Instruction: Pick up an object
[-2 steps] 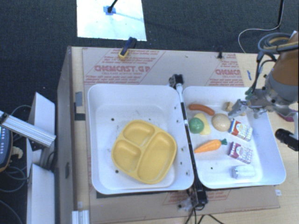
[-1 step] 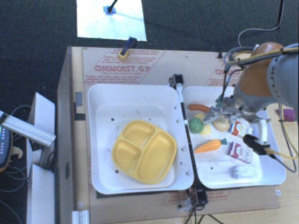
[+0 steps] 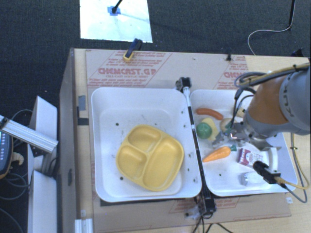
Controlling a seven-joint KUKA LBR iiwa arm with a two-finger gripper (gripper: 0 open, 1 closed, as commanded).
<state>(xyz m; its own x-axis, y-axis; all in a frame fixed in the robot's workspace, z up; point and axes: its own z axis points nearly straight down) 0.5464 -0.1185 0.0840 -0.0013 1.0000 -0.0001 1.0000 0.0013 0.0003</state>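
Two white bins side by side on bench. Left bin (image 3: 104,106): yellow divided tray (image 3: 149,157), three compartments, lying slightly tilted toward near-right corner of bin floor. Right bin (image 3: 214,100): several small items. Red-orange sausage-shaped item (image 3: 209,113) at far-left, approx. parallel to far wall. Green-yellow round fruit (image 3: 204,129) just near of it, close to divider. Orange carrot (image 3: 217,154) nearer still, tip pointing left, twd. divider. Red/white small carton (image 3: 248,157) right of carrot, near it. Small grey-white item (image 3: 246,179) at near side of bin, identity unclear. Pale round item (image 3: 226,124) right of fruit, partly hidden by arm.

Arm (image 3: 272,103) entering from right, orange band above wrist, positioned over centre of right bin. Gripper (image 3: 227,137) down inside bin, betw. fruit and carrot, just right of fruit. Finger state: cannot tell, tips blurred against clutter. No item confirmed betw. fingers; carrot and fruit both resting on bin floor.
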